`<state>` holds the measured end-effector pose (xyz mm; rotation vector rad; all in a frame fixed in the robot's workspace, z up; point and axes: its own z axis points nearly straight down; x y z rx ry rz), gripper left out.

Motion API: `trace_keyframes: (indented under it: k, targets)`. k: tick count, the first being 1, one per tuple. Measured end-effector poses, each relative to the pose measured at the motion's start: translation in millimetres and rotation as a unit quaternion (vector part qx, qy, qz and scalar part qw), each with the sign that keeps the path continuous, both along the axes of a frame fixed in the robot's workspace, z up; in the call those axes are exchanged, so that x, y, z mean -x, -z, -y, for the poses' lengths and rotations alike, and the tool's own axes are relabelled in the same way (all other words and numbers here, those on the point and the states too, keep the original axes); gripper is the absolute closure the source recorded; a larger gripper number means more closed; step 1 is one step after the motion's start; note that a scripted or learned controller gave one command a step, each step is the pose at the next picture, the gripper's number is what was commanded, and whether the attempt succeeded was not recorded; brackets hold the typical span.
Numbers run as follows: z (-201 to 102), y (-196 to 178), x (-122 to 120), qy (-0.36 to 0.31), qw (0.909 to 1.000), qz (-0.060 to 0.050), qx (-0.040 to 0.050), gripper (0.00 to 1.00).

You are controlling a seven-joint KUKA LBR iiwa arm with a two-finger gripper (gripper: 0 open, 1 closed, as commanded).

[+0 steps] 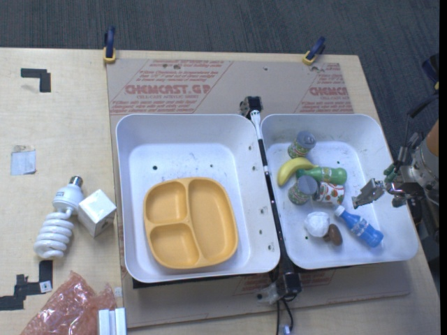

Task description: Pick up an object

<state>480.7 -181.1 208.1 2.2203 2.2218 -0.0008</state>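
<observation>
Wooden surface (63, 117) carried two white bins.
Claw (374, 190), spread and empty, hovered at three o'clock in right bin (363, 135); blue bottle (359, 227), light, stiff, slippery, likely best pinched mid-body.

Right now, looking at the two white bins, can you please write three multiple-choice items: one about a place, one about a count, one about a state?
1. Where does the yellow divided plate lie?
A. In the left bin
B. In the right bin
C. On the bench beside the light bulb

2. How many compartments does this plate have?
A. Two
B. Three
C. Five

3. In what state is the blue bottle?
A. Standing upright
B. Lying on its side
C. Lifted above the bin

Answers:
1. A: the plate rests on the floor of the left bin, while the banana and other small things lie in the right bin.
2. B: its ridges divide it into two smaller sections and one longer section.
3. B: it lies flat on the bin floor, near the gripper at the right rim.
</observation>
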Motion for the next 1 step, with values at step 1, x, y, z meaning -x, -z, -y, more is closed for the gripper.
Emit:
trace_keyframes:
  k: [1]
  targets:
    - [12.6,115.7,-35.1,0.001,1.0,0.0,-0.0003,0.0]
